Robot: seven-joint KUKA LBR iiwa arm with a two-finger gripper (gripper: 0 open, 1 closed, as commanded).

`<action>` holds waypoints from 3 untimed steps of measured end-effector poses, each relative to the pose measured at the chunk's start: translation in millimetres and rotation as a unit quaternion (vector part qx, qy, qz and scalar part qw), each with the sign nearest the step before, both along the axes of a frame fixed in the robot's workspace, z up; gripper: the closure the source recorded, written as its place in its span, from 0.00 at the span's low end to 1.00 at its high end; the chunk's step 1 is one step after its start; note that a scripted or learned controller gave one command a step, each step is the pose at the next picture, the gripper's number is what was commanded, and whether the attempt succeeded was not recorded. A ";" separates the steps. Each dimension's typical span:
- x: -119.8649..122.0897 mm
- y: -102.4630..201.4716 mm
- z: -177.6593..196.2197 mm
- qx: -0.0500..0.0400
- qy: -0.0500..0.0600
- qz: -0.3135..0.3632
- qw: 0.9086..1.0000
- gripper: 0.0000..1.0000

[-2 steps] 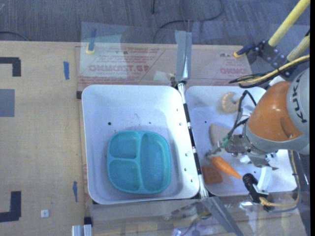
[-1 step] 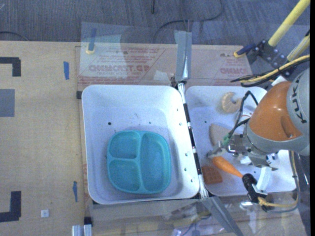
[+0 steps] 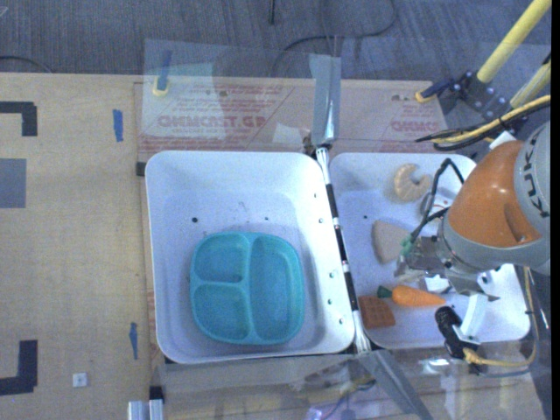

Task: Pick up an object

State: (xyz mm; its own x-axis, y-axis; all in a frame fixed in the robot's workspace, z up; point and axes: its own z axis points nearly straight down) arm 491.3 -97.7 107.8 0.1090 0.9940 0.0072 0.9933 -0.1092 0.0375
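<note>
Bench: wooden top [image 3: 70, 261] carrying two shallow white bins side by side, seen from above at a slant.
Left bin: white bin [image 3: 175, 191] holding a teal divided plate [image 3: 248, 287] with three compartments, lying flat toward the near side.
Right bin: white bin [image 3: 359, 182] with several small things in it, which makes it the likely place for the pick.
Things to pick: a carrot [image 3: 418, 297] lying on its side near the front of the right bin, a brown square block [image 3: 377, 312] just beside its green end, a tan flat piece [image 3: 386, 240] toward the middle, and a pale curled piece [image 3: 407, 182] near the far wall.
Arm: grey body with its orange band [image 3: 490, 208], reaching in from the right and hanging over the right bin.
Claw: claw [image 3: 424, 265] sits low over the bin just above the carrot; its state cannot be told, since the wrist hides it.
Progress: nothing is seen held or lifted; every object rests on a bin floor.
Left to do: judging by position, the carrot looks the nearest target; closing on it and raising it clear of the bin are yet to come.
</note>
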 end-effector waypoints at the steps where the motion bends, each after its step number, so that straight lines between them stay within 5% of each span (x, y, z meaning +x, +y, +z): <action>1: -0.1 0.0 0.0 0.000 0.000 0.000 1.000 0.00; 2: -8.9 -8.0 -19.1 -0.002 0.015 0.068 0.998 0.00; 3: -7.2 -12.5 -8.0 -0.006 0.011 0.065 0.998 1.00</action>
State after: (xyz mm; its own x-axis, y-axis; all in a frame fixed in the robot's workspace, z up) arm 484.1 -110.2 99.7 -0.0199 0.9998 -0.0049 0.9997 0.0200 0.0166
